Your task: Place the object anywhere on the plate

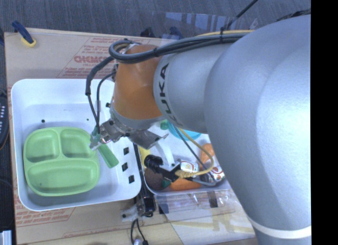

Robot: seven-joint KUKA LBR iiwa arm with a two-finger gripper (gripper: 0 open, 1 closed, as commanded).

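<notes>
A light green plate (60,162) with three compartments lies in the left bin (31,96), toward its front left. My gripper (98,141) hangs at the plate's right rim, under the orange wrist band. It looks shut on a short green stick (109,156). The stick slants down and to the right from the gripper's tip, over the bin floor just right of the plate. Its upper end is hidden by the gripper.
The right bin (158,190) is mostly covered by the arm. In it I see an orange object (185,184), a brown one (153,178), a light blue one (170,128) and a small multicoloured one (217,175). A blue and yellow clamp (24,34) sits on the bench's far left corner.
</notes>
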